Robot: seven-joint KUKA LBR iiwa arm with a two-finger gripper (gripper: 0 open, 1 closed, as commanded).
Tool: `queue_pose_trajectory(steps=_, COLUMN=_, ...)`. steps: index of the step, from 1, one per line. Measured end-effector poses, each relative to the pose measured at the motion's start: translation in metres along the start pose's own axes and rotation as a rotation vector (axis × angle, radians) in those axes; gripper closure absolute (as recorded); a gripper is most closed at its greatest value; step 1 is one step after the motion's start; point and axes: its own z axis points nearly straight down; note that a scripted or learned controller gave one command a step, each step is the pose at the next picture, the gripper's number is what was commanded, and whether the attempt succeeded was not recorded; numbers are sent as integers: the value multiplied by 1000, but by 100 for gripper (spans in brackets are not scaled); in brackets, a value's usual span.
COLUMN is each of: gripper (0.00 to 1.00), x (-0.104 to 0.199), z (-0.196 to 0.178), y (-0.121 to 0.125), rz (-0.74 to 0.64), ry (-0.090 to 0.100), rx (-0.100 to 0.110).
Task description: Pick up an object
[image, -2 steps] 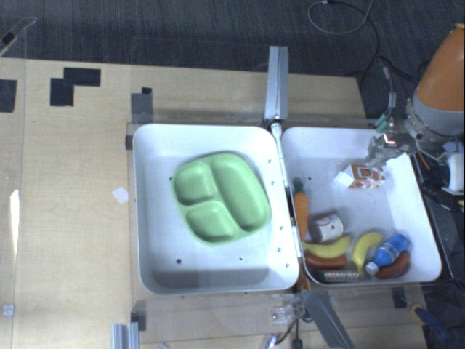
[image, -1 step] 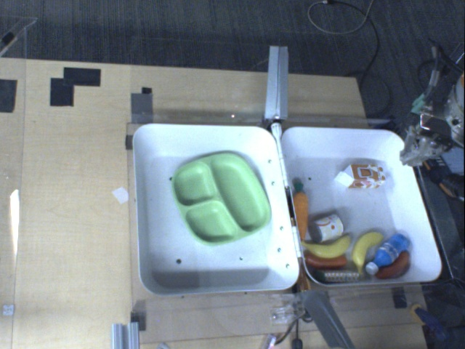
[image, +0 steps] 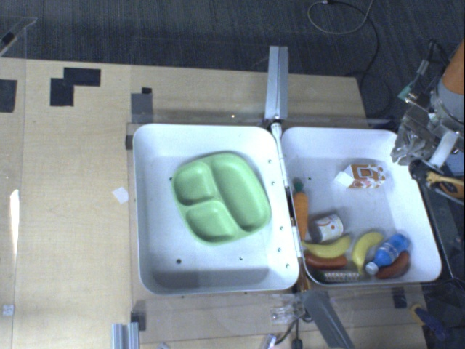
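The pincer [image: 415,145] hangs at the right rim of the right bin [image: 407,195], below the grey arm [image: 450,100] with its orange band; whether it is apart or together cannot be told from this slanted view, and nothing shows in its grasp.

Nearest to it, just to its left and a little lower in the view, lies a small white and orange carton [image: 362,175], flat on the bin floor, with a white scrap touching its left side. Nothing stands between the pincer and this carton.

Farther down and left, a cluster crowds the bin's near corner: a blue bottle [image: 386,252] with a white cap resting against a dark red sausage-like piece [image: 396,265], a yellow banana [image: 364,246] just beside them, a second banana [image: 327,249] lying over another red piece [image: 326,262], and a white can [image: 327,227] with a red label tipped on its side. An orange carrot [image: 301,215] lies along the bin's left wall.

Beyond the divider, well apart from the pincer, the left bin [image: 156,217] holds a green three-compartment tray [image: 221,195], tilted at an angle.

Both bins sit on a pale wooden bench [image: 65,217] bearing black square marks; dark carpet [image: 182,20] lies behind, with a thin cable [image: 349,20] curling across it.
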Motion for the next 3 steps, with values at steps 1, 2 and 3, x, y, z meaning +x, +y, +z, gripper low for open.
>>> queue_pose_trajectory(steps=1, gripper=100, x=18, z=24, y=25, rz=343, ry=0, rx=1)
queue_pose_trajectory(steps=2, gripper=100, x=44, z=1, y=26, rz=318, ry=1, rx=0)
queue_pose_trajectory(steps=3, gripper=0, x=45, z=1, y=26, rz=318, ry=0, rx=0)
